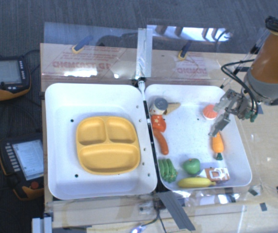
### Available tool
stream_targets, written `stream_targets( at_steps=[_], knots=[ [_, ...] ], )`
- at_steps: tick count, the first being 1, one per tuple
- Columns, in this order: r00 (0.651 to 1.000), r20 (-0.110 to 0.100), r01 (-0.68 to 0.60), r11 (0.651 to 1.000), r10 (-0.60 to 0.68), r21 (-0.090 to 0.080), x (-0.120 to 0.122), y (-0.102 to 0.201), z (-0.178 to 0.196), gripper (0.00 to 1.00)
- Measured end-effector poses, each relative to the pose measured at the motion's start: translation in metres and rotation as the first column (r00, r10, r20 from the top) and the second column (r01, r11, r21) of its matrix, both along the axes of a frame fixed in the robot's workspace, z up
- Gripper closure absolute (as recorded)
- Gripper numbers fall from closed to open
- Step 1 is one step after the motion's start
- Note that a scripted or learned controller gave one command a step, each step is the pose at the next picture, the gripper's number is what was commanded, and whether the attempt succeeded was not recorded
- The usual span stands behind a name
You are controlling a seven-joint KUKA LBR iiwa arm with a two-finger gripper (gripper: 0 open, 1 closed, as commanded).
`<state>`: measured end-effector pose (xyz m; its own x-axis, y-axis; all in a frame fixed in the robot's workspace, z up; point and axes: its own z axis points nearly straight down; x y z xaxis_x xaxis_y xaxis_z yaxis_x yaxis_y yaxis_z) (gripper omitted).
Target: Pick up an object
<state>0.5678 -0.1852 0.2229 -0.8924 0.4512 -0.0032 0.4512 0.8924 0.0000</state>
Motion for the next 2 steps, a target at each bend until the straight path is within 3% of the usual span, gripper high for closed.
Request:
stream_targets(
  at_steps=[1,2],
  knots=[
    [0.978,-0.003,0.211,0.978,-0.211,0.001,0.010,-0.037,-0.120,0.00],
    [0.965,0.013,0.263,0.965,-0.263,-0.003,-0.018,-0.011,-0.132,0.00]
  ],
)
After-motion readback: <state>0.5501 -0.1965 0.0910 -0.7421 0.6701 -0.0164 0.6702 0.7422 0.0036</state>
